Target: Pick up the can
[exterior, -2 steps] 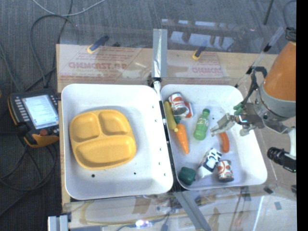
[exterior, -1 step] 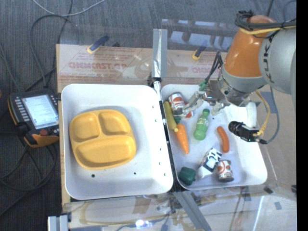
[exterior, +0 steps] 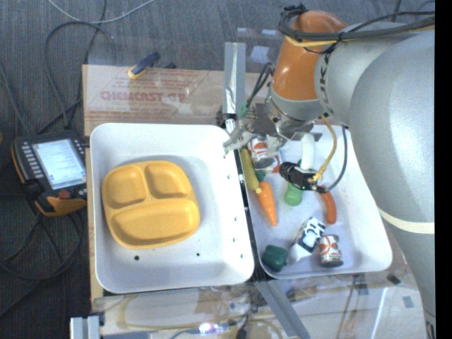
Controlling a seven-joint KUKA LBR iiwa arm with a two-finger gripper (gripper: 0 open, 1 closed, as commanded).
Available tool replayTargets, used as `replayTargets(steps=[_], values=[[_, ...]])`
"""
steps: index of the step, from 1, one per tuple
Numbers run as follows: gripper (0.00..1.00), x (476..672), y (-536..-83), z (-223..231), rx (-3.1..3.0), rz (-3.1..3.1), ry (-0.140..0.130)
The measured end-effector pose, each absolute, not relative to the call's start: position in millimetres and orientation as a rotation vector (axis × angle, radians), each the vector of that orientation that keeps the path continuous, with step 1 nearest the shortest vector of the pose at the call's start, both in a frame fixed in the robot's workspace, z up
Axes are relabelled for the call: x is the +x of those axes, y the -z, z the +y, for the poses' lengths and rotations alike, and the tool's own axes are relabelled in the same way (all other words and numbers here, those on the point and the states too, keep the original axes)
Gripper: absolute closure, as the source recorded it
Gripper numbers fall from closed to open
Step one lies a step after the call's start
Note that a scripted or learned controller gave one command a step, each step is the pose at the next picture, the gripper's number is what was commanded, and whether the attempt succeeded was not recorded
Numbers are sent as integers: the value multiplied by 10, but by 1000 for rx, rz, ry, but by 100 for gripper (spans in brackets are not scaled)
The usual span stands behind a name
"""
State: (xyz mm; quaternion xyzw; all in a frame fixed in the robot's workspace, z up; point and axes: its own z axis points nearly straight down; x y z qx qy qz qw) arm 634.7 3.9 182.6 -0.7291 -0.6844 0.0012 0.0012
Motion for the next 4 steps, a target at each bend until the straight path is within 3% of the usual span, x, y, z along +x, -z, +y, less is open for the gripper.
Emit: replayTargets(steps=[1, 2, 3, 4], values=[[100, 6345, -1907, 55, -2284, -2149, -5], [100, 5777, -2242, -534, -2176, -2265, -6], [100, 5766, -3715, -1423, -1986, -2438, -4], [100, 4877, -3035, -2007, -2278, -2162, -5]])
